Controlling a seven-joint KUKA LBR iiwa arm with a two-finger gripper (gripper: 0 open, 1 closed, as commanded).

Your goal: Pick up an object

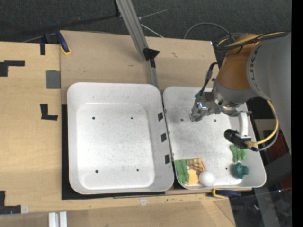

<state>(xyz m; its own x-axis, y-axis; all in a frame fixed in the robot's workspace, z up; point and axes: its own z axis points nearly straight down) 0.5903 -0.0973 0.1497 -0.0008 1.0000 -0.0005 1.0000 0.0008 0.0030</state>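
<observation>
The gripper (196, 115) hovered over the right bin (189, 141); I cannot tell its fingers' state. Nothing looked grasped; the ball (207, 178) lay at six o'clock.

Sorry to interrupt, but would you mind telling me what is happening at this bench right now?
The arm's gripper hangs over the upper part of the right bin. The objects lie along that bin's near edge: a white ball, a green and yellow piece and a teal object. Nothing appears picked up yet.
</observation>
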